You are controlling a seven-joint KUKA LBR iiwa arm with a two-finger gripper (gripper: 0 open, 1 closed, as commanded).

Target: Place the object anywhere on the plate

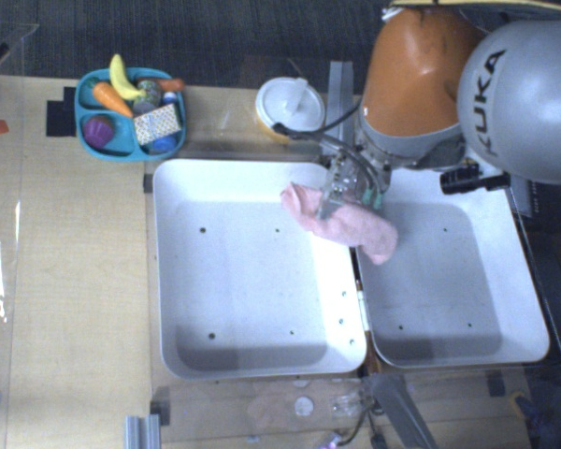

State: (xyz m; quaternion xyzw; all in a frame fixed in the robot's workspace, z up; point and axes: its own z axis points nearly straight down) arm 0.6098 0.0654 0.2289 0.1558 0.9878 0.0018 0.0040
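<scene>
Claw (341, 193) low over inner edge between bins, fingers closed on upper part of pink cloth (341, 221). Cloth crumpled, draped across divider: one end over left bin (243, 279), other end hanging over right bin (458, 288). Blue compartment plate (86, 138) on tabletop (65, 279), well apart, beyond left bin's far-left corner; toy food in its compartments. White lidded cup (290, 106) beside far edge of bins.
</scene>
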